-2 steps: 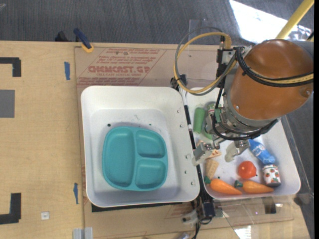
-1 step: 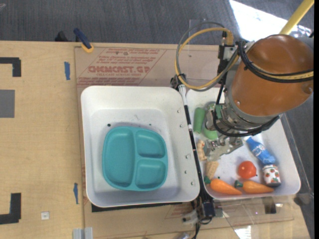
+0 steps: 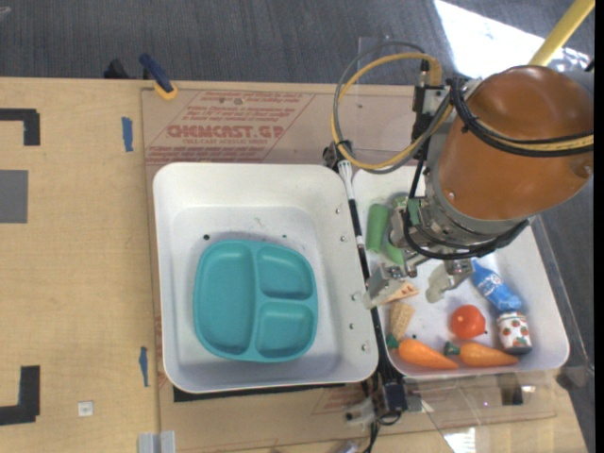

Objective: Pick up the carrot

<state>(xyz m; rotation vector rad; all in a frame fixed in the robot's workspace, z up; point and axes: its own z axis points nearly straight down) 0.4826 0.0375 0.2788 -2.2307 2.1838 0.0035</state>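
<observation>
Two carrots lie along the front wall of the right bin: one (image 3: 425,353) at the front left, orange with a green stub, and a second (image 3: 486,354) just to its right. My gripper (image 3: 413,276) hangs under the orange wrist over the left middle of that bin, a little behind the carrots. It is open, with nothing between its fingers. One fingertip (image 3: 439,284) shows pale grey above the bin floor.
In the right bin (image 3: 557,347) are a red tomato (image 3: 466,321), a blue bottle (image 3: 495,287), a small patterned can (image 3: 514,331), a green piece (image 3: 377,226) and a tan wedge (image 3: 400,317). The left bin (image 3: 179,253) holds a teal divided plate (image 3: 255,298).
</observation>
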